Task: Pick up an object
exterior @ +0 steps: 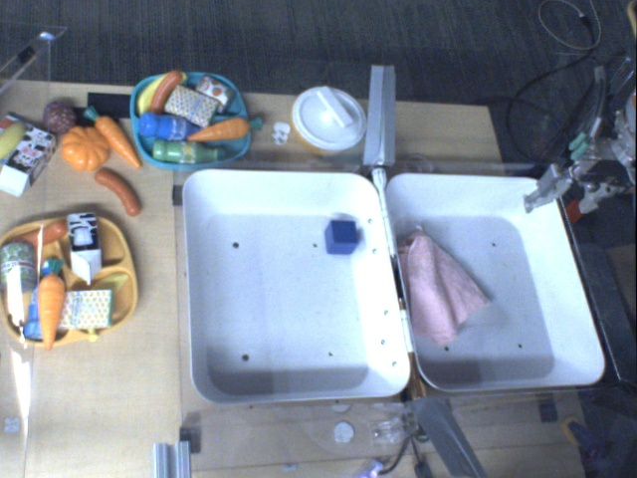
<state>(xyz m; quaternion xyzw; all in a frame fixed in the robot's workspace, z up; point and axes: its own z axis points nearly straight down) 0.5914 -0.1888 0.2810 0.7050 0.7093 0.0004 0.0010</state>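
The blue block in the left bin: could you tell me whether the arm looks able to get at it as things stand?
Probably yes. The blue block sits alone on the left bin floor, nothing over it. The gripper sits at the right bin's far corner, so it must cross over the pink cloth.

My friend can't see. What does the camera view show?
Two white bins sit side by side: the left bin holds a blue cube, the right bin a pink cloth. The gripper is at the right bin's far corner.
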